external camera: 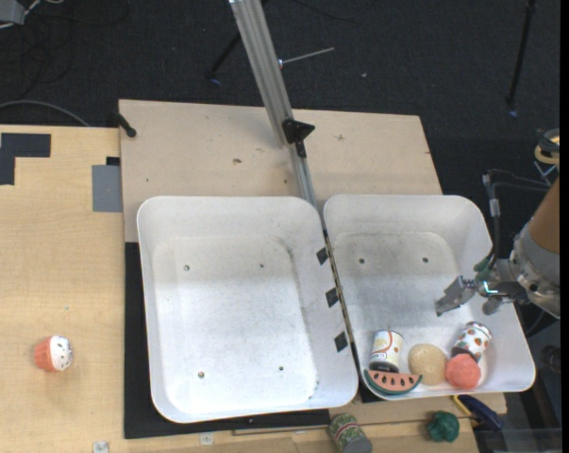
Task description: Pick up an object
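My gripper [468,291] sits over the right bin [407,217], close to its right wall and a little above the cluster of items at the near edge. The fingers [451,299] point toward the bin's centre, touch nothing, and carry nothing between them; whether they are spread or closed, I cannot tell from this angle. The items to pick lie along the near edge of the right bin. A can [386,349] with an orange and white label stands near the near-left corner. A watermelon slice [394,381] lies just in front of the can, touching the near rim. A pale ball [426,362] rests just beside the can on its right. A red ball [463,372] lies to the right of the pale ball, near the near-right corner. A small jar [475,338] with a red and white pattern rests just behind the red ball, tilted, and is the item nearest my gripper. The left bin [229,310] adjoins the right bin along a shared divider. Outside the bins, a red and white toy [54,354] lies on the wooden bench [39,253] well to the left. A green ball [443,427] and a dark cylinder [347,431] lie just beyond the near rim of the right bin.
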`<state>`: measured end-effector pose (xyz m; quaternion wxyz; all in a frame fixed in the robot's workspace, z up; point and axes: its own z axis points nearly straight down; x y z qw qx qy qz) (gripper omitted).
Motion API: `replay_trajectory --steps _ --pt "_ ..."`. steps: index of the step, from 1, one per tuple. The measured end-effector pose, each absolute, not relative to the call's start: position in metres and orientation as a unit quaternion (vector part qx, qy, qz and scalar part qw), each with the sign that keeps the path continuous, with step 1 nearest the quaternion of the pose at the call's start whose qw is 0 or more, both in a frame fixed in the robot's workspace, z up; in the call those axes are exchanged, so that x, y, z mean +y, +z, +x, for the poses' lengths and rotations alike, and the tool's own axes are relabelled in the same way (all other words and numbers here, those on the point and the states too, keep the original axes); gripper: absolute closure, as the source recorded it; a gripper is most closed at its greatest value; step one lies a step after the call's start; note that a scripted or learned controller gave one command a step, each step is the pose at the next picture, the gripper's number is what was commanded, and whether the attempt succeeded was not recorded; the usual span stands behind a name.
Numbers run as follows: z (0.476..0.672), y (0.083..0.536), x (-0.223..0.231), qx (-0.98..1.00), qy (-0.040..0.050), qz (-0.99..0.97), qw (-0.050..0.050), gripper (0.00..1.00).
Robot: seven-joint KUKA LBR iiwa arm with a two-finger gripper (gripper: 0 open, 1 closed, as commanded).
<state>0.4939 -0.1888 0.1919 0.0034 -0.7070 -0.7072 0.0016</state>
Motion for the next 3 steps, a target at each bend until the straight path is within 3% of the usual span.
replay_trajectory --steps 1,2,3 --pt "0.495 0.194 -0.189 -0.707 0.0004 -0.708 0.001 0.0" --pt "0.488 0.131 -0.186 -0.707 0.0019 -0.707 0.005 0.0" --pt "0.489 0.092 -0.186 -0.707 -0.0004 -0.707 0.001 0.0"
